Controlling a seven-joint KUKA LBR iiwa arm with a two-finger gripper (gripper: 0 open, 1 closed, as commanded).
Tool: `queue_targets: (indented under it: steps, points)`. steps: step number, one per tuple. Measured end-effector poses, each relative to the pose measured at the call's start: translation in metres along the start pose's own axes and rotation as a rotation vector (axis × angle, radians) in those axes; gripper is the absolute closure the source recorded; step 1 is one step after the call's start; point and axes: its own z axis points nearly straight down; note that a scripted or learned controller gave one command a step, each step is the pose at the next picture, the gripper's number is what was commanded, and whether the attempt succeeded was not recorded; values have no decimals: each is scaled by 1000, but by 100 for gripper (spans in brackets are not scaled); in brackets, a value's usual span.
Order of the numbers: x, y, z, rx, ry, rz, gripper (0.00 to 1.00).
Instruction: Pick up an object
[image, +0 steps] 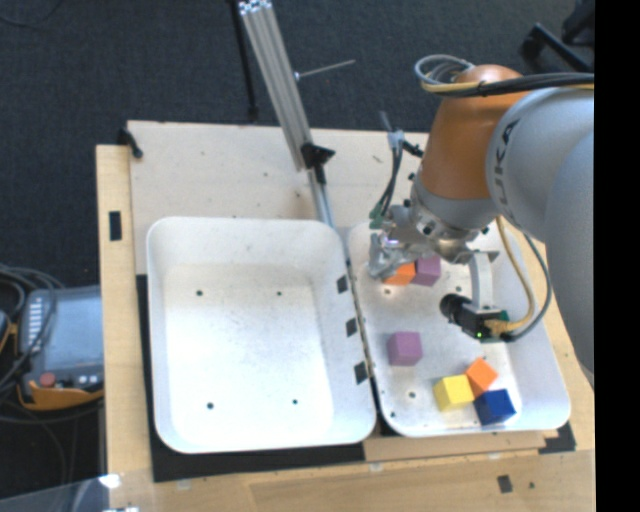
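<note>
The grey arm (540, 150) reaches in from the right, its orange band sitting right above the wrist, and the gripper (388, 262) is down low over the far end of the right bin (530, 350). Just beside it lie an orange block (402, 272) and a purple block (428, 271), the two touching each other. Whether the fingers are spread or clenched, I cannot tell from this angle; the wrist hides them.

Nearer the middle of that bin a second purple cube (404, 347) sits alone. At the near end there's a tight cluster: a yellow cube (453, 391), an orange cube (482, 374) and a blue cube (495, 406), all pressed close together. The left bin (250, 330) lies alongside on the desk (210, 170), and a metal pole (285, 90) slants up behind both bins.
</note>
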Motion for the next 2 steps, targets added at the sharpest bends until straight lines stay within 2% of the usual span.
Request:
queue_targets:
  steps: [2]
  points:
    - [100, 39, -15, -1, 2, -2, 100]
